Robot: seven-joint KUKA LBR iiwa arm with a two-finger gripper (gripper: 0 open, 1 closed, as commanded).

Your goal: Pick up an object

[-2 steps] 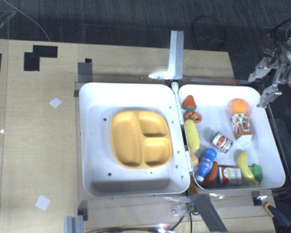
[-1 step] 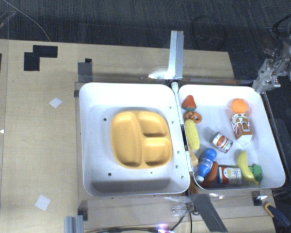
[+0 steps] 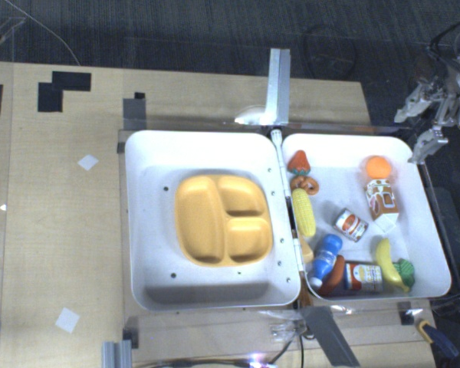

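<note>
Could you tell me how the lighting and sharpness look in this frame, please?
Camera view: even overhead light, soft shadow inside the left bin along its near wall; the yellow tray is sharp; the gripper at the upper right is blurry and dim; slight glare at the bottom edge.

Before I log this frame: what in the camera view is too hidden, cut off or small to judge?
- Gripper: at the right edge, small and tangled with cables; finger state unreadable.
- Arm: cut off by the right edge.
- Ketchup bottle: its cap end is tucked behind the blue bottle.
- Can: label too small to read.
- Green item: partly behind the banana; identity unclear.
</note>
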